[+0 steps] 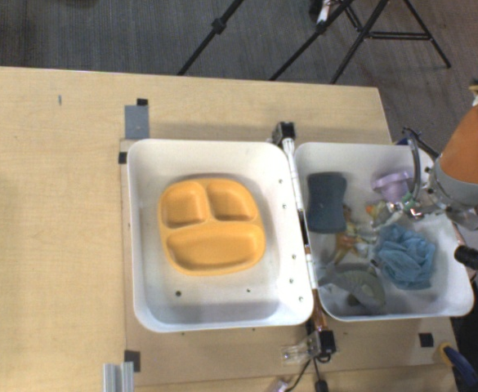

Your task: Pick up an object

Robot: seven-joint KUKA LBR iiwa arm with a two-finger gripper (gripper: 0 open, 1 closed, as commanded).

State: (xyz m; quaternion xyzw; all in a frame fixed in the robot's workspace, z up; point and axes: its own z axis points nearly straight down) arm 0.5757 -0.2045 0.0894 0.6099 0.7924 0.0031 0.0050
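Note:
The right bin (443,305) holds a dark slate block (327,202), a crumpled blue cloth (406,256), a lavender piece (392,183), a grey curved object (357,287) and small colourful bits (355,233). My gripper (416,206) hangs over the bin's right side, just above the blue cloth and beside the lavender piece. The arm's orange band (475,141) is at the view's right edge. I see nothing held.
The left bin (145,243) contains an orange divided plate (211,224). A metal clamp (285,133) joins the two bins at the back. Tripod legs (361,15) stand on the floor beyond the bench. Bare wooden benchtop (42,219) spreads out to the left.

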